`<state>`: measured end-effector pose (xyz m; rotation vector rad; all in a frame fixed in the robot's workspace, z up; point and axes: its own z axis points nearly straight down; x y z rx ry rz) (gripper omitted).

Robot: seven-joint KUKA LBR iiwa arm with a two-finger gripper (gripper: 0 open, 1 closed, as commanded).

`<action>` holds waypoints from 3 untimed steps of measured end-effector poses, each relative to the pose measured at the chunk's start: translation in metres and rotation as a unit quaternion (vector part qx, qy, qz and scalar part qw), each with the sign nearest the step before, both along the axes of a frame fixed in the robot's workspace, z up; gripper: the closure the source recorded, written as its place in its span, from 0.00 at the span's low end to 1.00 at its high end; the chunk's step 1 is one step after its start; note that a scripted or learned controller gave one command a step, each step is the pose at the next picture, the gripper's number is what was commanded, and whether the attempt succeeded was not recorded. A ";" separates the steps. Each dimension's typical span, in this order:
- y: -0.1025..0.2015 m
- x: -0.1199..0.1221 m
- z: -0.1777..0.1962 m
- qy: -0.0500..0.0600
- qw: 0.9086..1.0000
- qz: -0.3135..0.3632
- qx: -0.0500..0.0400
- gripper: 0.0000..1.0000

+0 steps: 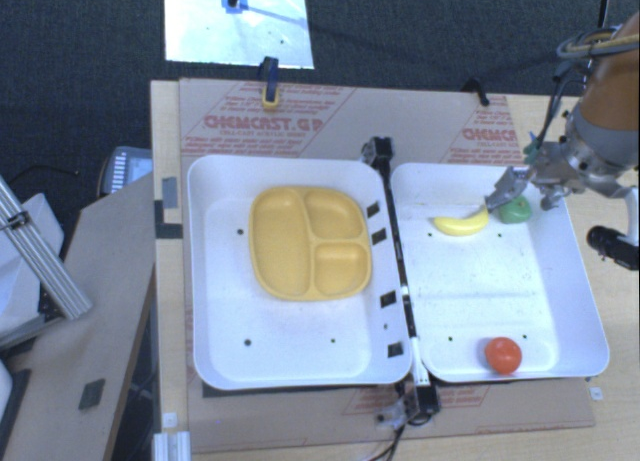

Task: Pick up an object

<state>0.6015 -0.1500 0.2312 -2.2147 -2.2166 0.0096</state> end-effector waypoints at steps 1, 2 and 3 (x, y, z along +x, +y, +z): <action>0.000 0.002 0.007 -0.006 1.000 0.001 -0.001 0.00; 0.001 0.005 -0.055 -0.004 1.000 0.000 -0.001 0.00; 0.006 -0.001 -0.115 -0.004 1.000 0.000 0.000 0.00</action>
